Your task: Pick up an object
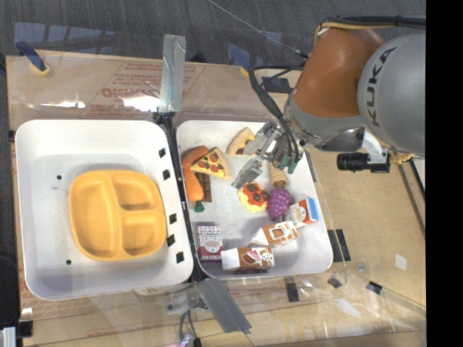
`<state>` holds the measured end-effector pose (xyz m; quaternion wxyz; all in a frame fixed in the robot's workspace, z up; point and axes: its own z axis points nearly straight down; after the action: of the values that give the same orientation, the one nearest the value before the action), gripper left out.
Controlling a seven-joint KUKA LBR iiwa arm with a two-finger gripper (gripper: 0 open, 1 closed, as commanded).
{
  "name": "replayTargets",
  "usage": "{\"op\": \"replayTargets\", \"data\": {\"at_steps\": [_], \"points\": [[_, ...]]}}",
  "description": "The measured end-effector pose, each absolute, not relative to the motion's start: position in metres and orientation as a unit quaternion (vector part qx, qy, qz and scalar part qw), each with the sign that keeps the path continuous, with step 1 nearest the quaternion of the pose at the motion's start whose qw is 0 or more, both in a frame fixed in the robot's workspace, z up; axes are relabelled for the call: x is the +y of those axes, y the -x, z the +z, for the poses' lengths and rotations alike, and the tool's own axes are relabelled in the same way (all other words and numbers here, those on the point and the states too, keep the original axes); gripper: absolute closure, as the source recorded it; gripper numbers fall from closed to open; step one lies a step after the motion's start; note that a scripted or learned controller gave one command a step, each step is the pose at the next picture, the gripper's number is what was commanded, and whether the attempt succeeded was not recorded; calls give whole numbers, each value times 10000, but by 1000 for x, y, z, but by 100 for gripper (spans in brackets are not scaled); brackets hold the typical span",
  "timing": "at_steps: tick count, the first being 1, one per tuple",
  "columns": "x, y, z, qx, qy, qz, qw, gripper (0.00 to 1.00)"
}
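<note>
Behind and left of the pincer (265, 157), dark grey carpet (108, 6) runs along the far side of the pale wooden desk (376, 215), whose clear plastic sheeting (94, 85) catches glare, held by grey tape (171, 71).

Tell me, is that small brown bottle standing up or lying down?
Lying down: the brown bottle rests on its side along the right bin's front edge.

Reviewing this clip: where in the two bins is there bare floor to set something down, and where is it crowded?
Left bin: bare floor all around the yellow divided tray. Right bin: crowded, with only a small patch between the carrot, purple grapes and cartons. The gripper hangs over its upper half.
</note>
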<state>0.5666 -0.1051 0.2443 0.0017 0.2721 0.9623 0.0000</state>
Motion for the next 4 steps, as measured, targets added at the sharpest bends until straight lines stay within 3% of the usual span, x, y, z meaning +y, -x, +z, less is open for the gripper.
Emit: {"op": "replayTargets", "data": {"at_steps": [1,2,3,4], "points": [[-164,-536,180,9840,-1783,-3,-3,0],[-202,-521,114,9831,-1828,5,107,0],[-187,-563,105,9813,-1918,-21,138,0],[-192,-511,93,9712,-2381,5,17,0]]}}
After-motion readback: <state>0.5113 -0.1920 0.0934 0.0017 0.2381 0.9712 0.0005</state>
